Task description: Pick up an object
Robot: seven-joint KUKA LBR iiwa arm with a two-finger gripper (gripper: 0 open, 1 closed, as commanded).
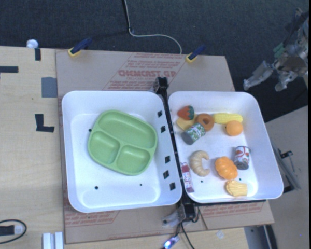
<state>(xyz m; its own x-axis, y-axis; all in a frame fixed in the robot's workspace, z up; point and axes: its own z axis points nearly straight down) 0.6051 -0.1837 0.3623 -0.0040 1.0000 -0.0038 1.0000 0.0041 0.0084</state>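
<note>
White right bin (259, 134) holds crowded toys; tool (280, 69), state indeterminate, hangs far right and should target the isolated orange ball (234, 128).

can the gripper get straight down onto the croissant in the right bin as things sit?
Probably yes. The croissant lies alone on bare floor of the right bin, apart from its neighbours, with nothing above it. The gripper sits outside the bin, beyond its far right corner.

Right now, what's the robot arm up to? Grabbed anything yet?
Gripper off beyond right bin, nothing visibly held. Toy foods untouched, croissant among them. Path clear.
</note>
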